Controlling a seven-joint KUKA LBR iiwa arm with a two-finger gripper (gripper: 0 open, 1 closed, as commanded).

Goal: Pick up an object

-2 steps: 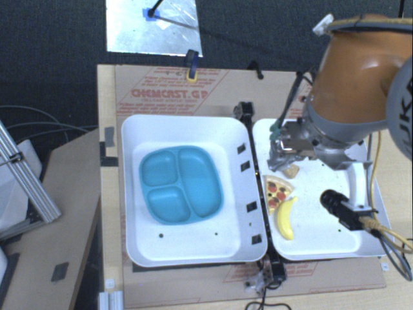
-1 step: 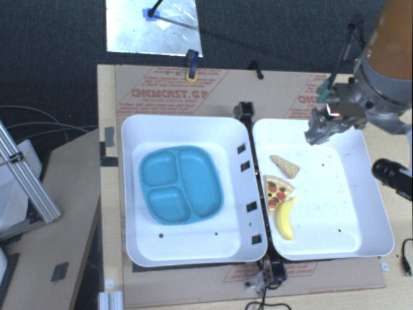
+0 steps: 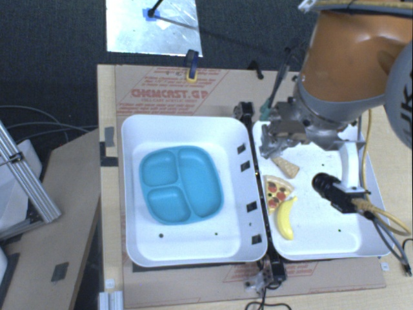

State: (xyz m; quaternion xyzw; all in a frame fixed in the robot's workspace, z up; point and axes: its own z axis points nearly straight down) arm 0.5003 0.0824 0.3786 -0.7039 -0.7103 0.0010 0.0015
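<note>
My gripper (image 3: 271,148) hangs over the upper left part of the right bin (image 3: 335,241), its fingers pointing down at the bin floor; nothing shows between them. Just below it lies a tan cracker-like piece (image 3: 287,168). Further down sit a toy pizza slice (image 3: 277,192) and a yellow banana (image 3: 285,218), close to the bin's left wall. The big orange and grey arm covers the bin's upper right part.
The left bin (image 3: 187,245) holds a blue divided plate (image 3: 181,184). A black divider with clips (image 3: 255,186) runs between the two bins. Bare white floor lies in the right bin's lower right area.
</note>
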